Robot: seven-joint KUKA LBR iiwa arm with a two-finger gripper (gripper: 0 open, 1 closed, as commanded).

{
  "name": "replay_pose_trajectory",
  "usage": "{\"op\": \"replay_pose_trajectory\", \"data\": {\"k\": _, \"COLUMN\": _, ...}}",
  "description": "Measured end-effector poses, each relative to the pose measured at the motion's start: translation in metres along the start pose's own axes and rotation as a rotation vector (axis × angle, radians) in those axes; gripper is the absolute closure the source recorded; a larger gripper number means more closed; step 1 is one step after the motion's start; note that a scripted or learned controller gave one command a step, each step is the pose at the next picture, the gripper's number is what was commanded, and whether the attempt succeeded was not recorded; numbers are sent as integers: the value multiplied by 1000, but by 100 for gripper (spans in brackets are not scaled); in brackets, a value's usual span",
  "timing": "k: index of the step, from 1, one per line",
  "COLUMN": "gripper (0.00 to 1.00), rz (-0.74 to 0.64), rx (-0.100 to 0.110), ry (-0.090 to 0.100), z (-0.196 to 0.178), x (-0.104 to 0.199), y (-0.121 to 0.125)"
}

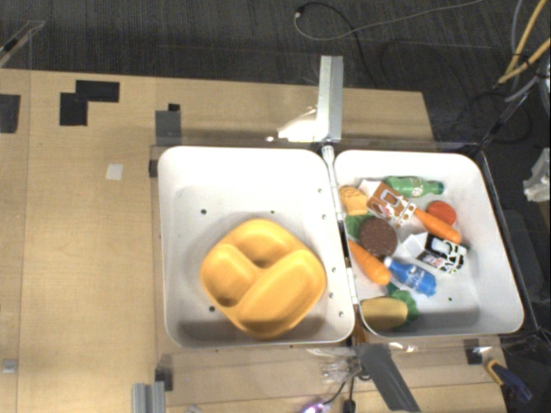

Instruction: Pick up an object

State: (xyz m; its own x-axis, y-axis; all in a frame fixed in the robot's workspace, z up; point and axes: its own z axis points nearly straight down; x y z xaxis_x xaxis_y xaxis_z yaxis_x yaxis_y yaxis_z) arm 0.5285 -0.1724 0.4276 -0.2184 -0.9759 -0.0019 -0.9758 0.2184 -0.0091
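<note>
The objects to pick from lie heaped in the right bin (491, 256), crowding its left half and middle. Near its far edge lies a green bottle (413, 184) on its side, with an orange-and-white packet (389, 203) just in front of it and a tan bread piece (353, 199) at the packet's left, close to the wall shared with the other bin. A red round piece (442, 211) sits to the right of the packet, touching a carrot (436, 225) that slants below it. A dark brown disc (377, 237) lies mid-heap; a second carrot (370, 265) runs from under it toward the near edge. Right of that lie a blue bottle (411, 275) and, just beyond it, a black-and-white carton (444, 254). In the near left corner rests a yellowish rounded piece (384, 312) with something green (406, 301) touching its right side.

Whether the gripper is spread or pressed together cannot be told.

The left bin (198, 188) holds a large yellow divided dish (263, 275), set toward its near edge. Both bins stand on the wooden bench (77, 256), touching along one wall, with a metal post (331, 93) at the far end of that joint
</note>
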Motion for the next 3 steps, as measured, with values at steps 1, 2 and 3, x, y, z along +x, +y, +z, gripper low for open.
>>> {"op": "replay_pose_trajectory", "data": {"k": 1, "gripper": 100, "rz": -354, "rx": -1, "ry": 0, "z": 22, "x": 14, "y": -4}}
{"op": "replay_pose_trajectory", "data": {"k": 2, "gripper": 100, "rz": -570, "rx": -1, "ry": -2, "z": 12, "x": -10, "y": -4}}
{"op": "replay_pose_trajectory", "data": {"k": 3, "gripper": 100, "rz": -566, "rx": -1, "ry": -2, "z": -9, "x": -49, "y": -12}}
